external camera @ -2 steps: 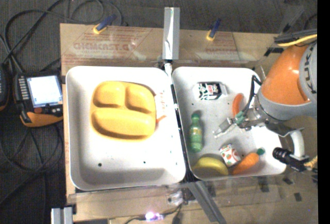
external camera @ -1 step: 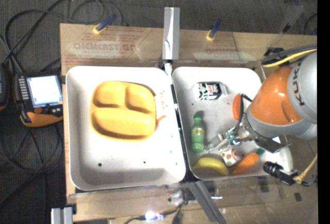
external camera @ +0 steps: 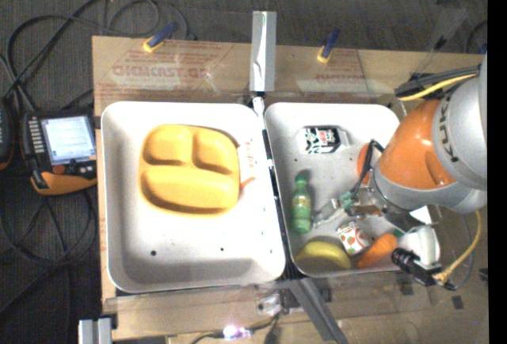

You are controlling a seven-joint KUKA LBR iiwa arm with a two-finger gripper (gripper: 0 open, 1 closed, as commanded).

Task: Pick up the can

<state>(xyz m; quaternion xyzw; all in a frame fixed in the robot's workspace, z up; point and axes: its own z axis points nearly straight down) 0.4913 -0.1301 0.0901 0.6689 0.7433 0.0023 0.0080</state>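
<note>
A black-and-white can [external camera: 321,139] lies on its side near the back wall of the right bin [external camera: 279,176]. A smaller red-and-white can-like thing [external camera: 352,238] sits at the front of that bin, between a yellow fruit [external camera: 322,255] and an orange carrot [external camera: 377,250]. My gripper [external camera: 347,204] is low over the middle of the right bin, under the orange wrist band. It is just above the red-and-white thing and well in front of the black-and-white can. The wrist hides most of the gripper.
A green bottle [external camera: 301,204] lies left of the gripper in the right bin. A thin orange-red thing [external camera: 364,162] shows by the arm. A white cup [external camera: 421,244] sits at the bin's front right corner. The left bin [external camera: 119,239] holds a yellow divided tray [external camera: 190,168].
</note>
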